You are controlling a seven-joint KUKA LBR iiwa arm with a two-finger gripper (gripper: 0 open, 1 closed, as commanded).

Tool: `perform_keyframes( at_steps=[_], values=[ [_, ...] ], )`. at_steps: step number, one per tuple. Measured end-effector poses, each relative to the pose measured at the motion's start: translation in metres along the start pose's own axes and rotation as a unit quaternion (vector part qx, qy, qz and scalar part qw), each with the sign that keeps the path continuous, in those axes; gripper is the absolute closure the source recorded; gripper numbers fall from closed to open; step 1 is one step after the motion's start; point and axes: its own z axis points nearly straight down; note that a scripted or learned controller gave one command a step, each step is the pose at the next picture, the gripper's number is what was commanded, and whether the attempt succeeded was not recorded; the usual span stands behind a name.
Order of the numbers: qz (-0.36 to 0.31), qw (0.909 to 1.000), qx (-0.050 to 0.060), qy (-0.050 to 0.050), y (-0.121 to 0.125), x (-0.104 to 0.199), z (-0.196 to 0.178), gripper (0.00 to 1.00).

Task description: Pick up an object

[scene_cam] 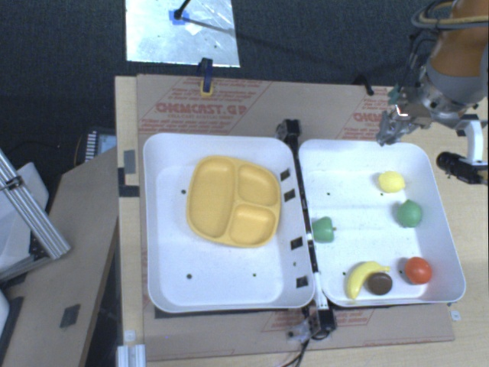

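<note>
Gripper point(388, 134) at top right, hanging over the far rim of the right bin point(435, 176), near its back corner. Nothing between the fingertips; too small and blurred to say whether released or clenched. Above it, grey wrist and orange band of the arm point(458, 48), entering from the right edge.

In the right bin, all lying loose and apart from the gripper: yellow lemon point(391, 181) closest, toward the back; green round fruit point(409, 213) just beyond it by the right wall; green pepper-like piece point(323, 229) against the left wall, near the divider; banana point(360, 277) at the front, touching a brown round piece point(379, 284); red-orange tomato-like ball point(417, 270) in the front right corner.

Left bin point(164, 228) alongside, touching at the middle seam with black clips. Inside it a yellow divided tray point(233, 199), three compartments, sitting roughly central, slightly rotated.

Under both bins a brown cardboard sheet point(229, 105) with red print, partly readable as "CHEMCAST GP", repeated and cut off at the right. Yellow-and-dark clamp point(206, 79) at the far edge of the cardboard. Beyond that, a shiny foil-like square point(182, 21) on dark carpet with a small blue mark and a thin black rod across it. Aluminium rail point(27, 205) at far left.
</note>
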Motion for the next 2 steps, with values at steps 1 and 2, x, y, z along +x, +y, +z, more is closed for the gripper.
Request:
perform_keyframes(
  at_steps=[1,2],
  values=[
    [-0.001,1.0000,0.003,0.002,-0.003,0.062,0.005,1.00],
    [-0.001,1.0000,0.003,0.002,-0.008,0.118,0.016,1.00]
  ],
)
